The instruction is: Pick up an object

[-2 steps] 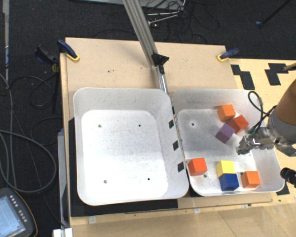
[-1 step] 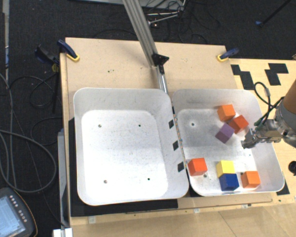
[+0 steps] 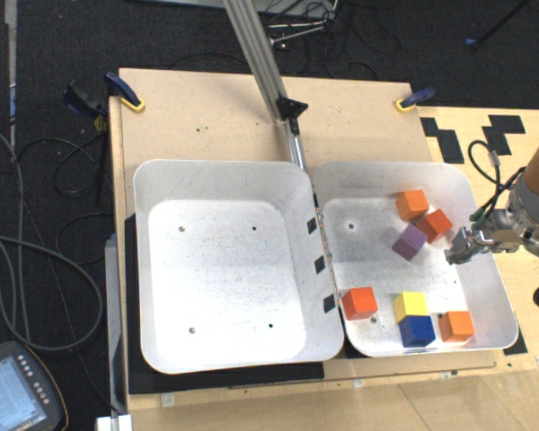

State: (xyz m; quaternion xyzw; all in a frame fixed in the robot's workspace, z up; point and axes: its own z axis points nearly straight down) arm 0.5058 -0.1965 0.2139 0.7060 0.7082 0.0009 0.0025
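Note:
Several blocks lie in the right bin [image 3: 377,196]. At the back an orange block [image 3: 412,204] touches a red-orange block [image 3: 437,224], and a purple block [image 3: 409,241] lies just in front of them. Along the front wall sit an orange block [image 3: 360,303], a yellow block [image 3: 410,305], a blue block [image 3: 417,330] and another orange block [image 3: 456,327]. My gripper [image 3: 456,250] hangs at the bin's right side, just right of the red-orange and purple blocks, with nothing visibly between its fingers.
The left bin [image 3: 162,187] stands beside the right one on the wooden bench [image 3: 216,115]. A slanted metal pole [image 3: 256,48] reaches down to the divide between the bins. Clamps sit at the bench's back corners.

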